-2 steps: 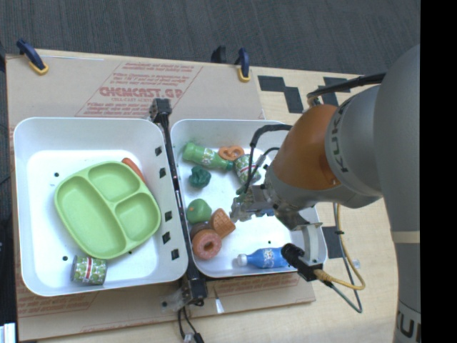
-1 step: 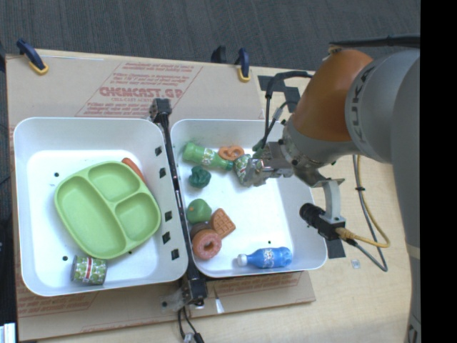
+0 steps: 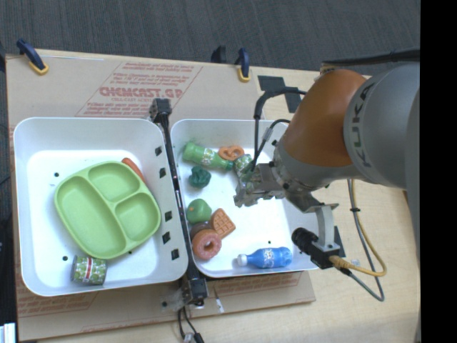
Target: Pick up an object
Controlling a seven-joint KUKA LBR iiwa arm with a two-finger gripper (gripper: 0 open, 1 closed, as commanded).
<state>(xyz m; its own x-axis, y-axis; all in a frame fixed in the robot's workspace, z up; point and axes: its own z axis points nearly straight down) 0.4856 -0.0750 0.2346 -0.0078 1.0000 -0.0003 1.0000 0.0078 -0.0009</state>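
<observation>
I see smooth white plastic bins (image 3: 43, 138), a matt green plastic plate (image 3: 107, 209), and a glossy blue plastic bottle (image 3: 265, 258).

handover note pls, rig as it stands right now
Claw: low in the right bin, beside the green bottle; finger state cannot be told, nothing seen held.
Right bin: green bottle, orange ring, dark green piece, green round fruit, waffle, donut, blue bottle.
Left bin: green divided plate, small can.
Done: no pick visible. Left: grasp and lift one object.
</observation>
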